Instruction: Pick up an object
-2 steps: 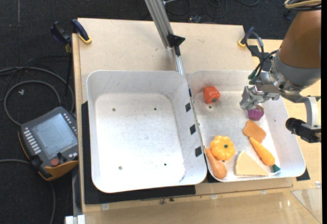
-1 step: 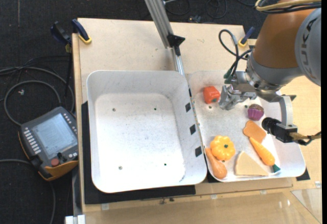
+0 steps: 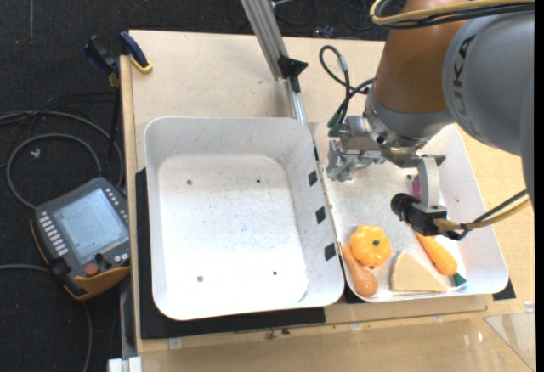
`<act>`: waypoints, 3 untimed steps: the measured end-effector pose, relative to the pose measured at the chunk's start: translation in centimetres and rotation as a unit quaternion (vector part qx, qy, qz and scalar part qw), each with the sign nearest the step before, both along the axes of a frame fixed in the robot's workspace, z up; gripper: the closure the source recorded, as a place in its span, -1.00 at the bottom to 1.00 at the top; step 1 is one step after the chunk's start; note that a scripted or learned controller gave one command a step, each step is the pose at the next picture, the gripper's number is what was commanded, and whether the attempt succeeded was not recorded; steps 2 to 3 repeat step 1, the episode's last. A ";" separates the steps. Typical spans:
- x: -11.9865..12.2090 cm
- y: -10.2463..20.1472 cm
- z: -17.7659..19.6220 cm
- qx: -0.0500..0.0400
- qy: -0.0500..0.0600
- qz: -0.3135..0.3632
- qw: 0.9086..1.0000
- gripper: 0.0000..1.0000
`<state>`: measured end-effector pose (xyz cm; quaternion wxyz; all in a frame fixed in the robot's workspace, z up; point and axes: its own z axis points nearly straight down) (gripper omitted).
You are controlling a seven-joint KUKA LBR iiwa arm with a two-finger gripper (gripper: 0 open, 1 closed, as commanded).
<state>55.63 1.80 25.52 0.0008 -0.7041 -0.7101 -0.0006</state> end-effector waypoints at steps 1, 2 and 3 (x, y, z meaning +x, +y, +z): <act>1.6 5.6 -1.5 0.000 0.000 0.000 1.000 1.00; 1.6 5.6 -1.5 0.000 0.000 0.000 1.000 1.00; 1.6 5.6 -1.5 0.000 0.000 0.000 1.000 1.00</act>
